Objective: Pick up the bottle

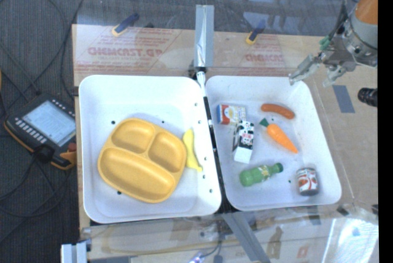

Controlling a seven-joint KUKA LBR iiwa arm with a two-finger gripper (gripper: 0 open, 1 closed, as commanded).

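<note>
The hand (pixel 316 68) hangs open and empty over the right bin's (pixel 319 109) far corner (approach step, by the look of it). The bottle (pixel 260 174) lies well below-left of it, near the front wall. Next it must cross and descend; a can (pixel 306 180) sits beside, a carton (pixel 244 141) above.

Arm (pixel 376 7) cut off by right edge; carton (pixel 231 113) print too small.

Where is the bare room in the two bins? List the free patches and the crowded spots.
Left bin: bare floor along its far side, beyond the yellow tray. Right bin: a bare strip at the near edge, past the green bottle and can. Crowded: its middle, where the small box, carton, carrot and sausage cluster.
</note>
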